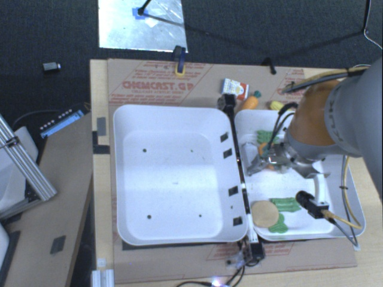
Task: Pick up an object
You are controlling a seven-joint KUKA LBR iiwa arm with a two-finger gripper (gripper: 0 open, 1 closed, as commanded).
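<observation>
Grey robot arm bent low over shallow white right-hand bin, metal gripper down inside, finger spacing impossible to tell.

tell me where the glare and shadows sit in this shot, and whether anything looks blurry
Camera view: strongest glare on the shiny metal sheet on the dark floor; the left bin is evenly lit with soft shading along its walls; the arm is slightly soft, and small items in the right bin are hard to resolve.
</observation>
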